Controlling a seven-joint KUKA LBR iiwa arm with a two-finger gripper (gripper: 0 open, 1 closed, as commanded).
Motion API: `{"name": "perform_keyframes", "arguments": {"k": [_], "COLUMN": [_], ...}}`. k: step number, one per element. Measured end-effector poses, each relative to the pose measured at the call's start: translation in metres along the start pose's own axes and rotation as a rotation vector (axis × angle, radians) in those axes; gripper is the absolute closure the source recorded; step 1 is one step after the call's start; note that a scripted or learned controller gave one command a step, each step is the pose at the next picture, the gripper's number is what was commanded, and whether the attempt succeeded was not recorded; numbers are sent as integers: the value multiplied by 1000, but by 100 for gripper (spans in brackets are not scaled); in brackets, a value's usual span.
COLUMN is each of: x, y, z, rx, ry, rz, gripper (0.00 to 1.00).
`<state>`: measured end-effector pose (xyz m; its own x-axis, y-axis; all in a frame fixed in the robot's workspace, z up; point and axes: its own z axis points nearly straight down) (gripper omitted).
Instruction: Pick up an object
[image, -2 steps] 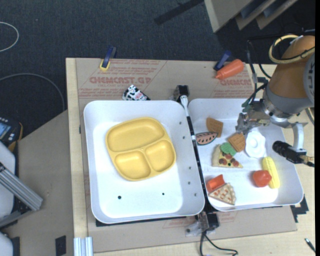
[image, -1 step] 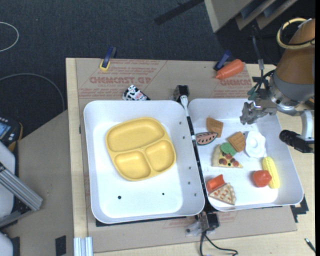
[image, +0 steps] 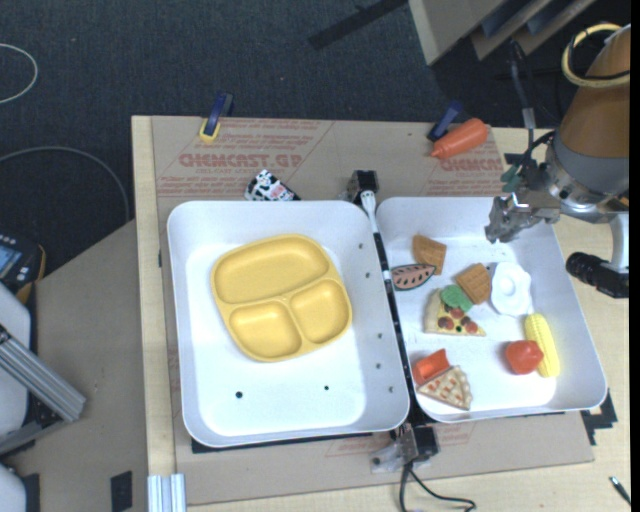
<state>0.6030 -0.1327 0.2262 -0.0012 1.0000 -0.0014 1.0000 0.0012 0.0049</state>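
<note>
The gripper (image: 503, 226) hangs over the far right part of the right bin (image: 578, 340), above bare white floor near the bin's back edge; whether it is spread or pressed together cannot be told from this slant, and nothing shows in its grasp. The arm (image: 596, 120) comes in over the bench's far right corner.

The toy foods lie in the right bin. A brown toast piece (image: 429, 250) sits toward the back, just left of the gripper. A dark slice (image: 410, 275) lies against the bin's left edge. A brown cracker (image: 474, 283) rests beside a green piece (image: 456, 297), which touches the top of a pizza slice (image: 452, 317). A white fried egg (image: 510, 290) lies right of the cracker. A yellow corn cob (image: 541, 342) sits near the right edge, touching a red tomato (image: 521, 356). At the front edge a red wedge (image: 432, 364) lies on a second pizza slice (image: 447, 387).

The left bin (image: 200, 400) holds a yellow divided plate (image: 280, 296) near its middle. On the bench behind the bins an orange carrot (image: 460, 139) lies near the far right corner
</note>
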Motion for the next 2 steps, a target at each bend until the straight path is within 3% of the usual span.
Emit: {"name": "perform_keyframes", "arguments": {"k": [2], "x": [99], "y": [3], "z": [12], "rx": [7], "ry": [4], "rz": [-4], "gripper": [100]}}
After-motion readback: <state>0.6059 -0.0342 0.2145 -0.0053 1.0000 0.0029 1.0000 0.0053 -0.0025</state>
